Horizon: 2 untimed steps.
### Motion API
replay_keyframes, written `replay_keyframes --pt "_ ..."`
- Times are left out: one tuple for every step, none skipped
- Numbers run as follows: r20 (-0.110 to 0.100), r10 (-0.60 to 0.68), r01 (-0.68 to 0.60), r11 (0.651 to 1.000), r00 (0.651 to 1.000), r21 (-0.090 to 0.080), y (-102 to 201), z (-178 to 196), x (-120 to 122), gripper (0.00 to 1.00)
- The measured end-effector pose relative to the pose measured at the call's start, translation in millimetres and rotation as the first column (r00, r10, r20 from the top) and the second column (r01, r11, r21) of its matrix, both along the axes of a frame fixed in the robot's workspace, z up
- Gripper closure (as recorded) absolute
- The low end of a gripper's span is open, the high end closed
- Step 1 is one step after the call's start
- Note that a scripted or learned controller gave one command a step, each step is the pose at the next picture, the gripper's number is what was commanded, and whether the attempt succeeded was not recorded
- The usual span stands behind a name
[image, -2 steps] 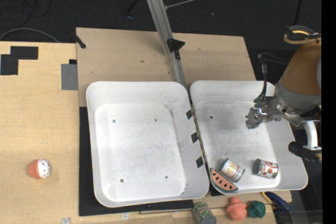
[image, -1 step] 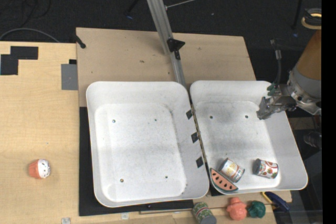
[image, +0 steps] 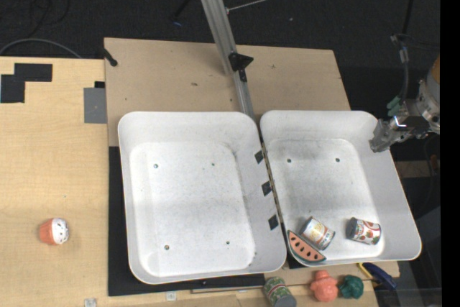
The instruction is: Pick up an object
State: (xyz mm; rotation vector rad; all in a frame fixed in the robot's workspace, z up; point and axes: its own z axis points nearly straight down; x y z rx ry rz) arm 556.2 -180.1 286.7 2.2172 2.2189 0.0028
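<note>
While the arm waits at the right rim of the right bin (image: 374,176), its jaws (image: 382,136) hang just off the bin's upper right corner, and how wide they stand I cannot tell; they read as one grey lump at this size.

Down and to the left of them, along the bin's near wall, lie the candidates. Closest in line is a small can with a red label (image: 363,231), on its side, long axis running roughly across the view. Further left of that, a second can (image: 316,232) lies tilted, its open end turned up-left, and it touches a watermelon slice toy (image: 305,248) tucked into the bin's near left corner.

So the move ahead, as I judge it, is a sweep toward the viewer and slightly left. The red-labelled can sits apart from its neighbours, which makes it the cleaner target; the other pair are crowded.
</note>
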Motion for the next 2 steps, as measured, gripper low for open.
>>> replay_keyframes --pt "-0.005 0.004 -0.004 1.000 1.000 0.003 48.7 0.1 11.0 1.00" --pt "-0.007 0.004 -0.004 1.000 1.000 0.004 107.4 -5.6 15.9 1.00"
